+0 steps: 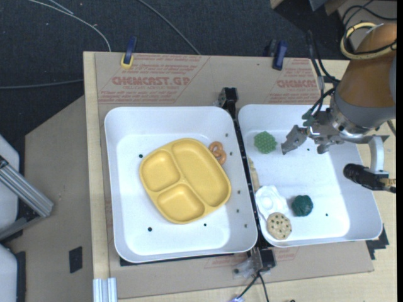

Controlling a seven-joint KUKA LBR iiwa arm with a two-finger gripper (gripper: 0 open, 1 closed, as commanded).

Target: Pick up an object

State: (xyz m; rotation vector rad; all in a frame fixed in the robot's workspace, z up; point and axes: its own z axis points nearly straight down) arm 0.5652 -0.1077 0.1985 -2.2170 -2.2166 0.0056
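In the right bin (352, 228) lie a light green knobbly ball (265, 143) at the far left, a dark green lump (302, 205), a white piece (267, 200) and a speckled cookie (278, 225) at the near left corner. My gripper (308, 144) hangs over the far middle of this bin, just right of the light green ball. Its two fingers stand apart, open, with nothing between them.
The left bin (119, 168) holds a yellow three-part plate (184, 179) with a small pretzel (216, 151) at its far right edge. A beige scrap (250, 167) lies against the right bin's left wall. Black clamps (228, 97) sit between the bins.
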